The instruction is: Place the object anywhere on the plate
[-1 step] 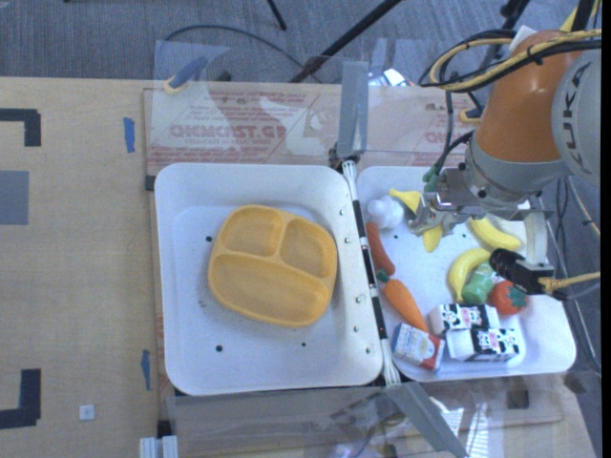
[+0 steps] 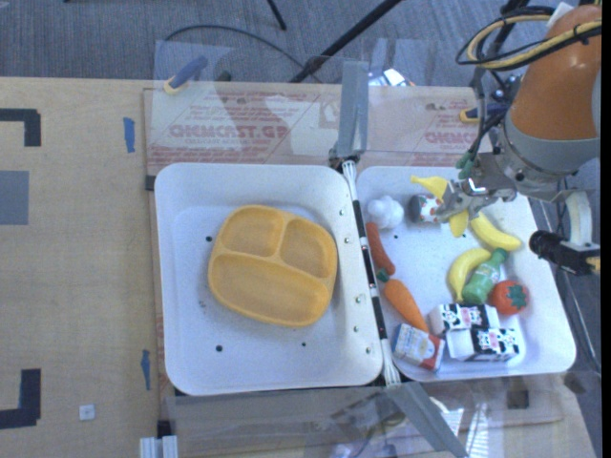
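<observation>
An orange-yellow divided plate (image 2: 274,263) lies in the left bin (image 2: 181,351), with nothing on it. My gripper (image 2: 456,204) hangs over the far part of the right bin (image 2: 554,351), low among the toys there. Right beside it are a yellow piece (image 2: 430,184), a small dark-and-silver object (image 2: 418,208) and a banana (image 2: 497,233). I see no object clearly lifted by it. The arm's orange band and grey wrist reach in from the upper right and hide the bin's far right corner.
The right bin also holds a white ball (image 2: 385,212), a red chili (image 2: 378,250), a carrot (image 2: 403,301), a second banana (image 2: 465,269), a green piece (image 2: 486,277), a tomato (image 2: 509,297) and milk cartons (image 2: 477,330). A ridge (image 2: 361,256) divides the bins.
</observation>
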